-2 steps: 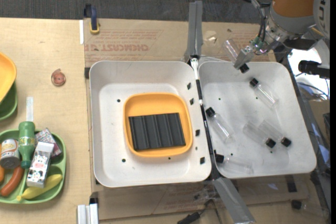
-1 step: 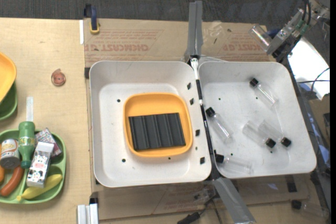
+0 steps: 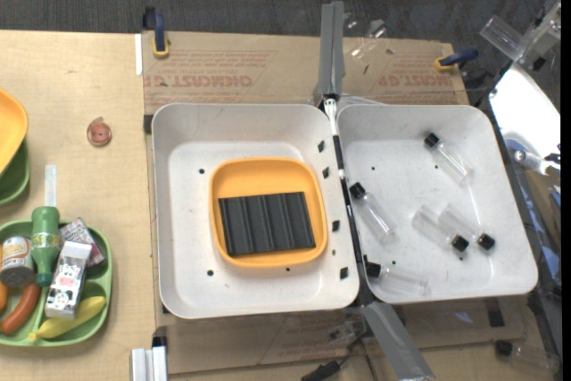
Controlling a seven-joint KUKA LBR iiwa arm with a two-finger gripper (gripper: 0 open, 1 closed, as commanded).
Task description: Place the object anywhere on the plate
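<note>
A yellow plate [image 3: 268,169] lies in the middle of the left white bin [image 3: 178,192]. A dark grey ribbed rectangular block [image 3: 266,222] rests flat on the plate, covering most of its inside. In the right white bin [image 3: 504,165] lie several clear vials with black caps, among them one near the back [image 3: 446,154], one by the left wall [image 3: 370,208] and one toward the front [image 3: 442,227].
On the wooden bench to the left stand a green tray [image 3: 89,308] of toy food, a yellow bowl [image 3: 9,138] and a small pink piece [image 3: 99,133]. Cardboard [image 3: 241,71] lies under the bins, held by clamps at the back.
</note>
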